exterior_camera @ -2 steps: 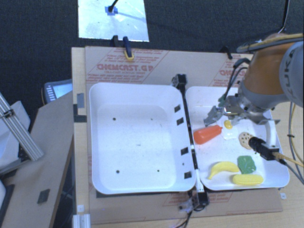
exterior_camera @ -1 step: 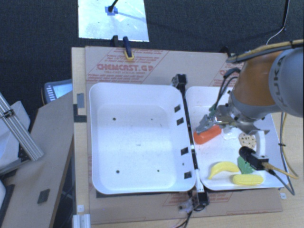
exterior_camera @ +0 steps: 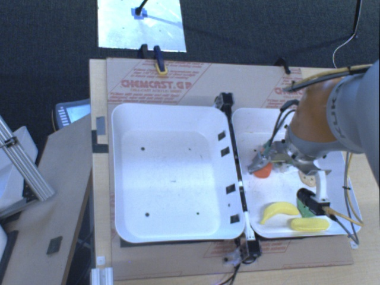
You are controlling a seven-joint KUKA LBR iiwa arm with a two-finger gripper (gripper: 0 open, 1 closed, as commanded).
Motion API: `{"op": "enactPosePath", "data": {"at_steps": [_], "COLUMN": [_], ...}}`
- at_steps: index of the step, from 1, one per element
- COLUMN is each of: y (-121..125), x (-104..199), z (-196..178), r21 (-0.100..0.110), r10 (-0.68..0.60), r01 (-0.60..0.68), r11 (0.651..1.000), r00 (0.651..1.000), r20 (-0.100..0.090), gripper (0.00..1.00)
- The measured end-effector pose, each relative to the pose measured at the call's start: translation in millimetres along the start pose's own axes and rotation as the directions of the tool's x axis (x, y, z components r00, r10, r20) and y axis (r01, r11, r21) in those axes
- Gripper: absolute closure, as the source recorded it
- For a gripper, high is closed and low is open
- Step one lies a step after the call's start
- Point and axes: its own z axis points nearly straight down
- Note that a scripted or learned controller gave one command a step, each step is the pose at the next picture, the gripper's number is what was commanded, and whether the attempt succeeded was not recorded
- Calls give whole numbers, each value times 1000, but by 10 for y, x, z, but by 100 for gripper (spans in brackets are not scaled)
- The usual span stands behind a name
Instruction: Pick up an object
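My gripper (exterior_camera: pixel 260 161) is low over the left-middle of the right bin (exterior_camera: pixel 252 123), reached in from the right. An orange-red object (exterior_camera: pixel 263 171) lies directly under the gripper's tip, touching or nearly touching it. A yellow banana (exterior_camera: pixel 279 211) lies at the bin's front. Beside it on the right is a yellow elongated piece (exterior_camera: pixel 309 224). A small green object (exterior_camera: pixel 304 208) sits just behind those two. A tan round piece (exterior_camera: pixel 308 175) peeks out under the wrist.
The left bin (exterior_camera: pixel 122 159) stands beside the right one, with a black-clipped divider (exterior_camera: pixel 233 159) where they meet. Both rest on a cardboard sheet (exterior_camera: pixel 178 82). A grey side table (exterior_camera: pixel 53 177) stands at the left.
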Motion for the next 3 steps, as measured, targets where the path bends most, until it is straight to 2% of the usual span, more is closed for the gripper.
{"op": "enactPosePath", "data": {"at_steps": [1, 2, 3], "y": [8, -264, 841], "x": [26, 848, 1428], "z": [-152, -944, -1115], "r21": [-5, -5, -15], "r10": [-2, -9, -13], "r01": [2, 9, 13], "r11": [1000, 1000, 1000], "r00": [1000, 1000, 1000], "r20": [-1, -3, -3], "gripper": [100, 100, 100]}}
